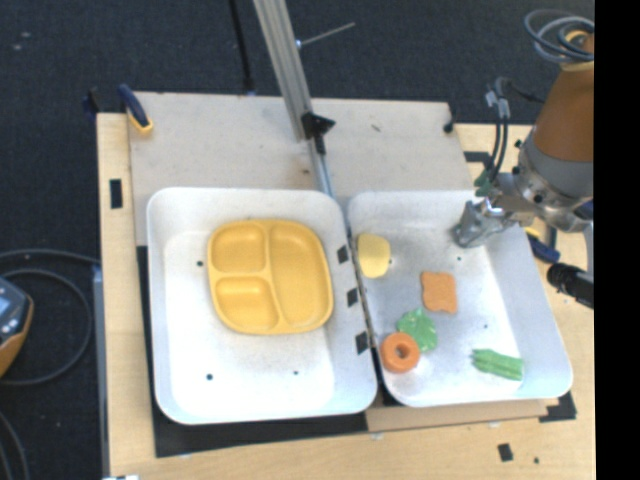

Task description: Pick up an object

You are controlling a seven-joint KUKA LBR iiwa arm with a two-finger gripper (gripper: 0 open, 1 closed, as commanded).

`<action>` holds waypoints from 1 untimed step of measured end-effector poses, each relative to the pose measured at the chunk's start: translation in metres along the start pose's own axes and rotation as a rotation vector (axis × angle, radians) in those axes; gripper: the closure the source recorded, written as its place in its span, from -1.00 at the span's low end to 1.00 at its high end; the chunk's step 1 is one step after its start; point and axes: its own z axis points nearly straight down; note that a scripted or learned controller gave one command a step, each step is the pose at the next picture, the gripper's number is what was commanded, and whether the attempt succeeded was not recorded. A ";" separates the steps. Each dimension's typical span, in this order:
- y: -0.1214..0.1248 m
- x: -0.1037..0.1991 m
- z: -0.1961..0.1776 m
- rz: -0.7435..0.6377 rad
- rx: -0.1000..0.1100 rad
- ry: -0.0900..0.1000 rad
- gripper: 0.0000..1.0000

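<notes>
An orange square block (439,293) lay flat near the middle of the right bin (540,298), closest to the gripper (470,230). It looked light and probably soft or foamy, best pinched across its two straight sides. The gripper hovered above the bin's upper part, apart from every item; whether it was wide or narrow could not be told. Nearby lay a green leafy piece (418,327) touching an orange ring (401,352), a green bean-like piece (497,364), and a pale yellow lump (373,256). A yellow divided plate (271,274) sat in the left bin (180,368).
</notes>
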 end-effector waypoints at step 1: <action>0.014 0.055 -0.004 -0.004 0.004 0.002 1.00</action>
